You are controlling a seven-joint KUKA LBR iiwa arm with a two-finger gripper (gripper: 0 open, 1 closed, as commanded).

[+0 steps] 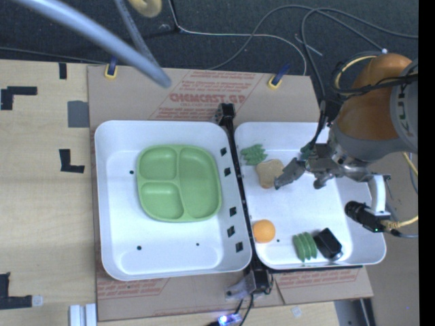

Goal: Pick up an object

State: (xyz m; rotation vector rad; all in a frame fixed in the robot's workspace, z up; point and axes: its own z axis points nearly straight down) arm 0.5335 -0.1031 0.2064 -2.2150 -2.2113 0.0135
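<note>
Currently the gripper (297, 173) sits low over the right bin (353, 257), near its far-left corner, arm (370, 114) reaching in from the bin's right edge. One dark finger (288, 174) angles toward the tan bread-like piece (269, 172) and looks to be touching or just beside its right side; a second finger (319, 180) shows further right. Jaws read as spread, nothing visibly between them.

Likely target is that tan piece: small, rounded, pale brown, matte, lying close to the divider-side wall of the right bin. A green leafy item (253, 154) is just beyond it toward the far edge, touching or nearly so.

To do the grasp well:
- Centre the jaws over the tan piece, not with one finger on its flank; as it stands, closing would probably push it toward the wall.
- Keep clear of the leafy item so it doesn't get pinched too.
- Descend fully before closing; the piece looks low and soft, so it may squash or slip.

Other candidates, near edge of the right bin: orange ball (264, 231) at the left corner, green ridged item (305, 246) beside a black block (329, 243). Left bin (115, 250) carries a green divided plate (179, 183).
</note>
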